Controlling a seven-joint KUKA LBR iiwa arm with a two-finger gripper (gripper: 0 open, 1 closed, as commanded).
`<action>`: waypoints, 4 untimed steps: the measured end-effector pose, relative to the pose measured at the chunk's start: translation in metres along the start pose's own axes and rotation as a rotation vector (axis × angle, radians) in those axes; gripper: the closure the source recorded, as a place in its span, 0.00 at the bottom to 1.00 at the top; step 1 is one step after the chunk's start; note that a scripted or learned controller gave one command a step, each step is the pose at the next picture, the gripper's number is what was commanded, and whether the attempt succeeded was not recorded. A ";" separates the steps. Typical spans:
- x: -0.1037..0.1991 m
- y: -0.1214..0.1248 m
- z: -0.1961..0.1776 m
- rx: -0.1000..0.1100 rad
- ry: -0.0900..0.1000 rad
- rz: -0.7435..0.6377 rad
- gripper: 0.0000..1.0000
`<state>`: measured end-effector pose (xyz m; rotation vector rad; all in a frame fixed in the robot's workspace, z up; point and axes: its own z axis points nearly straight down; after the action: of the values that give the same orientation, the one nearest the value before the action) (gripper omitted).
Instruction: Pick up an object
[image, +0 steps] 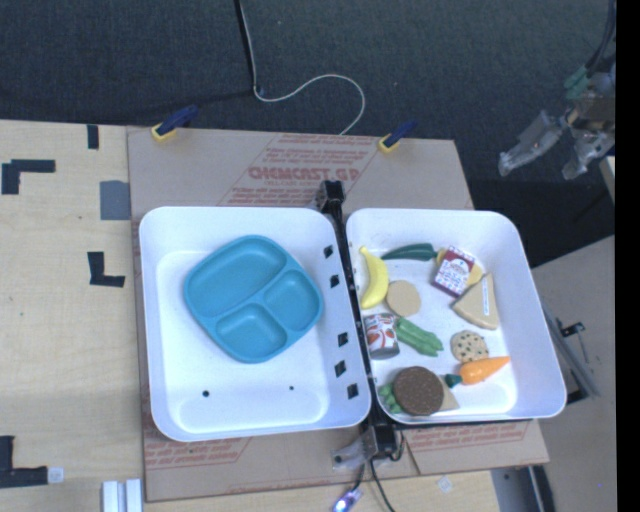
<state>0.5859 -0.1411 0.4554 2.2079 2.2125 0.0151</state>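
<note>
- Two shallow white plastic bins side by side on a brown cardboard sheet (290, 165): left bin (160, 300), right bin (525, 300).
- Left bin: one light-blue three-compartment plastic plate (252, 297), set at a slant.
- Right bin: about ten toy food pieces, one of each.
- Yellow toy banana (374, 278) at the left wall, long axis near vertical, slightly curved.
- Dark green toy pepper (408, 252) at top, lying roughly left-right.
- Red-and-white small carton (455, 270), tan wedge of toy cheese (480, 303) just beside it.
- Round tan cracker (403, 298) touching the banana; lighter green pea pod (418, 336) running diagonally below it.
- Small red-labelled can (381, 335) at the left wall.
- Chocolate-chip cookie (468, 346); orange toy carrot (483, 370) below it, tip pointing right and slightly up.
- Dark brown round burger patty (417, 390) at the bottom, on something tan and green.
- Grey two-finger gripper (545, 150) at top right, outside the bins, well apart from all the food; fingers spread, nothing between them.
</note>
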 end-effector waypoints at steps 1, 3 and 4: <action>0.001 0.001 0.002 0.018 0.002 0.000 1.00; 0.001 0.002 -0.018 0.018 0.000 -0.001 1.00; 0.001 0.002 -0.028 0.018 -0.001 -0.002 1.00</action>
<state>0.5878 -0.1396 0.4839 2.2148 2.2229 -0.0061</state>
